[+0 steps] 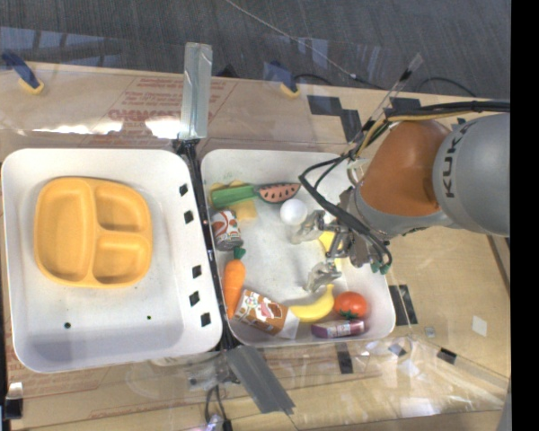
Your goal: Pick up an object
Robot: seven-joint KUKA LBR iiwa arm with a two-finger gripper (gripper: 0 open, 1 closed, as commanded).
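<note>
The claw (319,257) is lowered inside the right bin (271,162), its fingers spread, just above the banana (315,309) at 6 o'clock. Nothing is pinched between the fingers. The grasp and the lift are judged not yet done.

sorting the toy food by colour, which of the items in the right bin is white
The egg, a small round ball beside the watermelon slice; the other foods are orange, yellow, red or green.
</note>
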